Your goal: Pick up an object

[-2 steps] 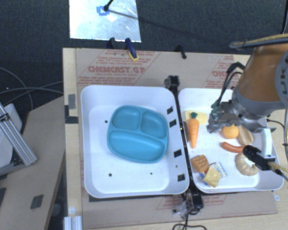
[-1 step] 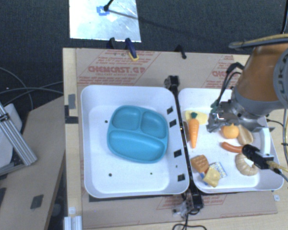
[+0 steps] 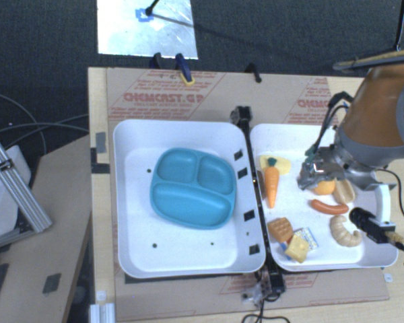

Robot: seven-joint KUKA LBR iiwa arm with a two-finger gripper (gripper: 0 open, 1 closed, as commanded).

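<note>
The left bin (image 3: pixel 131 200) holds a blue divided plate (image 3: pixel 192 187). The right bin (image 3: pixel 286 136) holds the food: a carrot (image 3: pixel 271 186), sausage (image 3: pixel 328 207), croissant (image 3: pixel 343 231), cracker (image 3: pixel 280 229) and cheese wedge (image 3: pixel 297 249). My gripper (image 3: pixel 314 175) hangs over an orange piece (image 3: pixel 324 188) there; whether it grips anything, I cannot tell. Brown board (image 3: pixel 161 93) edges both bins.

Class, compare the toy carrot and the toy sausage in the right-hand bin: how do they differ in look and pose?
The carrot is orange, tapers to a point and lies lengthwise along the bin's divider; the sausage is red-orange, evenly thick with rounded ends, and lies crosswise. The carrot lies apart from the arm; the sausage lies just below the gripper. Both lie flat in one bin.
</note>
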